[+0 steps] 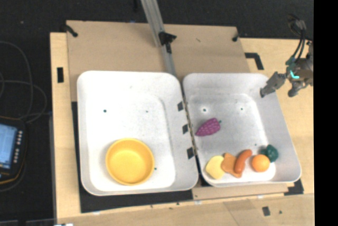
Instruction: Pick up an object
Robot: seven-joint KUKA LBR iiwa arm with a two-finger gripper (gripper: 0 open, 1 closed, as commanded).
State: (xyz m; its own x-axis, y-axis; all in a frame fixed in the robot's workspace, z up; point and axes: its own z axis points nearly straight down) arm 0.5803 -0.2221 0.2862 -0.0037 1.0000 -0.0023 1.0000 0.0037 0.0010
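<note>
A tan wooden bench (121, 45) sits against a dark floor and carries 2 shallow white bins side by side. The left bin (132, 93) holds 1 yellow bowl (130, 161) near its front edge. The right bin (237, 93) holds a purple grape cluster (208, 127) close to its left wall, well apart from a row of toys along its front edge: a pale yellow piece (214, 167), an orange figure (228, 163), an orange-red sausage (242, 160), an orange ball (260, 163) and a dark green piece (271, 152) towards the front right corner. The gripper (282, 86) hangs just outside the right bin's back right corner, its 2 fingers spread apart with nothing between them. A slanted metal rail (150, 6) runs from the back edge of the bench towards the gap between the bins.
</note>
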